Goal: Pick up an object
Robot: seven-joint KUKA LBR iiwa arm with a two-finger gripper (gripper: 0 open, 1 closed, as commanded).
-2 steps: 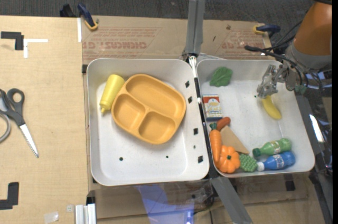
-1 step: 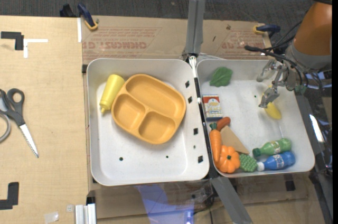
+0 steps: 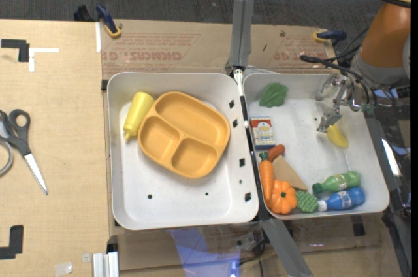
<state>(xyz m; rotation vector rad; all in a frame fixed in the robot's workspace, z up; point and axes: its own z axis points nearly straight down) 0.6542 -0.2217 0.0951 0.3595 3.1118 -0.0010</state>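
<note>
Dark floor behind bench. Pincer (image 3: 328, 117) over right bin (image 3: 375, 158), finger state unclear, possibly touching yellow piece (image 3: 337, 136) just below; centre, descend squarely.

I work in what looks like a robotics lab, not a home. My two white bins (image 3: 117, 158) sit on a plywood bench (image 3: 46, 138) lined with cardboard (image 3: 176, 50) held by blue clamps (image 3: 108, 19). Black tape marks (image 3: 14, 47) and scissors (image 3: 19, 145) lie on it; the food in my bins seems to be plastic toys.
</note>
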